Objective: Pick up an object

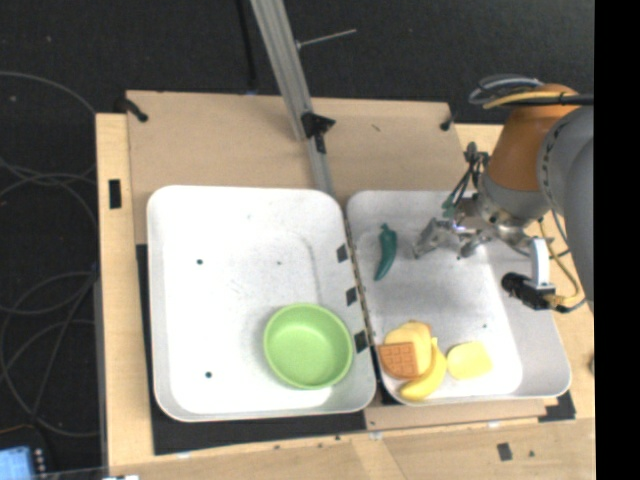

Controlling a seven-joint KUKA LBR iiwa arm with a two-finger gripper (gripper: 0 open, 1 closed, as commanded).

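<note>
My gripper hovers over the upper part of the right bin, fingers spread open with nothing between them. A dark green chili-shaped toy lies to its left, near the bin's left wall, apart from the fingers. At the front of the same bin sit an orange waffle-like piece, a yellow banana curled around it, and a yellow lemon-like piece. A green bowl stands in the left bin near its front right corner.
A grey metal pole slants up from behind the two bins. The divider between the bins carries small black clips. A black cable and connector hang from the arm over the right bin's right side.
</note>
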